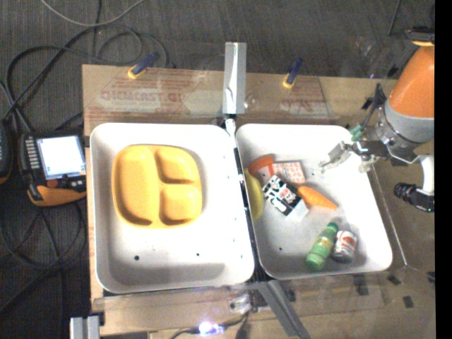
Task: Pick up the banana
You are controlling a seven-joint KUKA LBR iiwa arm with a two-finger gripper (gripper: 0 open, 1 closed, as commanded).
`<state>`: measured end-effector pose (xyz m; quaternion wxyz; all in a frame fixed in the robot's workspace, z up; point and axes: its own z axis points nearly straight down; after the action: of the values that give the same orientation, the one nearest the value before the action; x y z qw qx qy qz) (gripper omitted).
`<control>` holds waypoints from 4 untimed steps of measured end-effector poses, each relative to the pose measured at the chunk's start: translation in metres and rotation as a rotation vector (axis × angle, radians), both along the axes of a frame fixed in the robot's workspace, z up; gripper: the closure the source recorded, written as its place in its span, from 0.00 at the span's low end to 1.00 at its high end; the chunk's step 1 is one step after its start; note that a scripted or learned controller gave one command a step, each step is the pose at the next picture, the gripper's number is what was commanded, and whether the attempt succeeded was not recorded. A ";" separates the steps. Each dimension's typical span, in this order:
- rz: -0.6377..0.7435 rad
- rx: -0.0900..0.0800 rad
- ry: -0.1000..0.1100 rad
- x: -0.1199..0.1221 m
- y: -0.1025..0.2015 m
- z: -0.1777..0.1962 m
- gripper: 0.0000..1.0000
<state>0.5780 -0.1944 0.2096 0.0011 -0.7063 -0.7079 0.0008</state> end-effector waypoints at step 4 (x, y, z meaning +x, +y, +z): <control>-0.394 -0.006 0.001 0.002 0.102 0.006 0.00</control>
<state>0.5795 -0.0919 0.2156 -0.0006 -0.8312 -0.5560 0.0028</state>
